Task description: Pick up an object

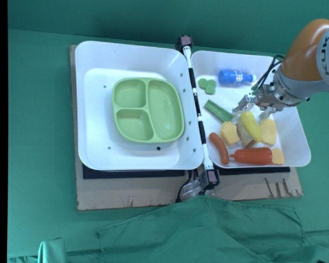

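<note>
Bench stock as I read it from my console, largest item first, each placed from the gripper (pixel 256 107).

- Left bin (pixel 98 64): well off to the gripper's left, bearing a green divided plate (pixel 148 109). Not my concern for this step.
- Right bin (pixel 296 147): directly under the gripper; all candidate objects lie here.
- Red bottle (pixel 253 155): below the gripper, lying on its side near the bin's lower wall.
- Blue bottle (pixel 233 77): above and slightly left, apart from the rest. It carries a pale label; I cannot read any writing on it.
- Corn cob (pixel 251 126): just below the fingertips, the nearest item, packed against yellow pieces on both sides.
- Sausage (pixel 219 148): below and left.
- Green stick (pixel 219 111): just left.
- Small green leaf piece (pixel 206 84): up and left.

Gripper state: the fingers appear spread, with nothing between them.

Handling note: I judge the corn cob the likely target. I would straddle its narrow width, descend straight, and close only once seated, since crowded neighbours could block one finger. The blue bottle is the cleaner alternative.

No brands legible anywhere.
</note>
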Robot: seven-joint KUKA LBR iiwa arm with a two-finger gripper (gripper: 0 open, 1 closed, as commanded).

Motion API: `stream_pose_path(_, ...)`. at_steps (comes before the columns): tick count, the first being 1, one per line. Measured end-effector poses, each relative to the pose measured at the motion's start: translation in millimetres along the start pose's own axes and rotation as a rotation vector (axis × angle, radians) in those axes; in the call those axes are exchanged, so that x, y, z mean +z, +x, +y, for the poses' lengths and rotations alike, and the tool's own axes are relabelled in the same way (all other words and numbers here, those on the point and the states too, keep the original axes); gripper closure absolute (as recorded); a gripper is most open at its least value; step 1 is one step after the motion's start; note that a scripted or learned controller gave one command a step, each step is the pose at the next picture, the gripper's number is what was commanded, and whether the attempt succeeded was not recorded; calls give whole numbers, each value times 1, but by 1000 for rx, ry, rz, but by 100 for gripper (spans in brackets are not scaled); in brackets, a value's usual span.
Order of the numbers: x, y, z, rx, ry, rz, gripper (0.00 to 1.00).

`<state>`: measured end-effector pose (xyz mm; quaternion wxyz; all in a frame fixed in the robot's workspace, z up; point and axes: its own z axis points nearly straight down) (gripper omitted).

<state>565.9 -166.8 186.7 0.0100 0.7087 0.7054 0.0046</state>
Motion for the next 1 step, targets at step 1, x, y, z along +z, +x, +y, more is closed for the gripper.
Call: stream_pose_path(1,-13,-2,3,2,-9,-3,100)
